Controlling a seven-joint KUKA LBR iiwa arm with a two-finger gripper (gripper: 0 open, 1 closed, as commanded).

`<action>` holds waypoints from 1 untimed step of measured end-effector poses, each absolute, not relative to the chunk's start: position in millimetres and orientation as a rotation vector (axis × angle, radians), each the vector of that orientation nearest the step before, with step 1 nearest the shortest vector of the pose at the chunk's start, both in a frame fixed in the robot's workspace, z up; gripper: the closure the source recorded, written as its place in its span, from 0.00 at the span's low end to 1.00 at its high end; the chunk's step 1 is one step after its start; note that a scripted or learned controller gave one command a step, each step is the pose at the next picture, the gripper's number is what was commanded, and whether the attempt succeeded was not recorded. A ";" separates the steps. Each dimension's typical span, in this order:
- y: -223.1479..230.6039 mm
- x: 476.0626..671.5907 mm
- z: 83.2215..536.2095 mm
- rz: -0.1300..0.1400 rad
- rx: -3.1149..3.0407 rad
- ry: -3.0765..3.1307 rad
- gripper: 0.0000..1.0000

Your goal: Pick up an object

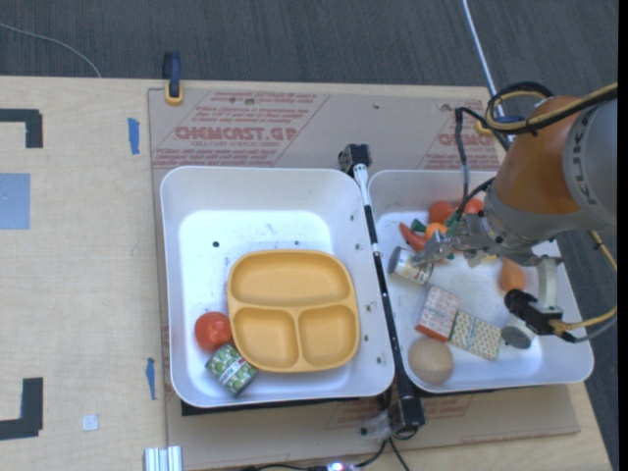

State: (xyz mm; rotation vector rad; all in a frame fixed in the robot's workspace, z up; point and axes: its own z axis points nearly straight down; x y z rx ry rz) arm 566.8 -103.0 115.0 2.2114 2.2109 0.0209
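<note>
Arm is positioned low over the right bin [579, 366]. Gripper [444, 246] state cannot be told from the camera view. Nearest candidate, a small can [410, 265], lies just beside it. Step judged: approach. Next move calls for centring over 1 object, then descent.

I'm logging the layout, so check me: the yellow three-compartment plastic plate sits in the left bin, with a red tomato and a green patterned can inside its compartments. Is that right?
Not quite. In the camera view the yellow three-compartment plastic plate does sit in the left bin, but the red tomato and green patterned can lie on the bin floor beside the plate's lower-left edge, not inside its compartments.
</note>
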 end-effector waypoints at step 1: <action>-96.5 500.6 91.4 0.009 2.215 2.216 0.00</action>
